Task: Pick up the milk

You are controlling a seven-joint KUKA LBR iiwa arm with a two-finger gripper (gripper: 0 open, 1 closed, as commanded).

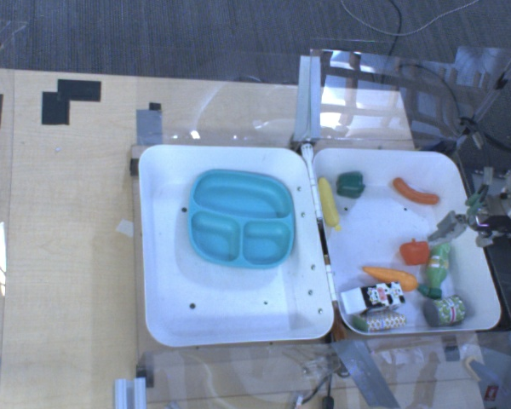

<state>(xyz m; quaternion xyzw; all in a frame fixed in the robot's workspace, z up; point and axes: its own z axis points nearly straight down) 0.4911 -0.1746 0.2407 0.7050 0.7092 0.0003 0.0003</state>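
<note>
Not much of the robot to see tbh, just the gripper (454, 226) end poking in: a grey metal finger with a flat angular tip. Behind the finger there's a chunkier pale grey and white block with dark gaps, and some small greenish bits on top of it.

No readable txt anywhere I can see. Milk carton (373, 297) has black-white print, too small to read.
</note>
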